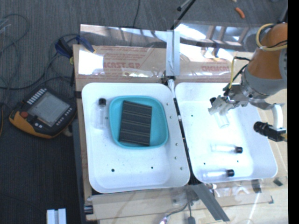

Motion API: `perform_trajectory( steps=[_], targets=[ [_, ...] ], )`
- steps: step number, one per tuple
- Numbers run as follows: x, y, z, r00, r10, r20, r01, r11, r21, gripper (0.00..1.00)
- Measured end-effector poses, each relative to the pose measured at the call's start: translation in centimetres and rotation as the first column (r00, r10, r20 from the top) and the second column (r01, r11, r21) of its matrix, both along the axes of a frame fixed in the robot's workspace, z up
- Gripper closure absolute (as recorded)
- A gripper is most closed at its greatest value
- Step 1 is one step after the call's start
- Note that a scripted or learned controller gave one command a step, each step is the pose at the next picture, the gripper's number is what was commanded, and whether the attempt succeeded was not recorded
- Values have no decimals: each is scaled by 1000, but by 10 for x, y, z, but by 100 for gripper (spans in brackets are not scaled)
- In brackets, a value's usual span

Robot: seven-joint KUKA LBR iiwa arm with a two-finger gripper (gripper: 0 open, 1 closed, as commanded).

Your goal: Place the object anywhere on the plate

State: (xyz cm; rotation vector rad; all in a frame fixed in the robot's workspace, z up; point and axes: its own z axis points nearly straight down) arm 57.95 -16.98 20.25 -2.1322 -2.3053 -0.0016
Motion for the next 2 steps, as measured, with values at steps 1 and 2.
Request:
perform_trajectory(
  steps=[1, 2],
  targets=[
    [-36, 76, 4, 998, 70, -2, -70, 998, -1, 100],
    [-54, 157, 2, 966, 259, -2, -259, 966, 0, 100]
  ],
)
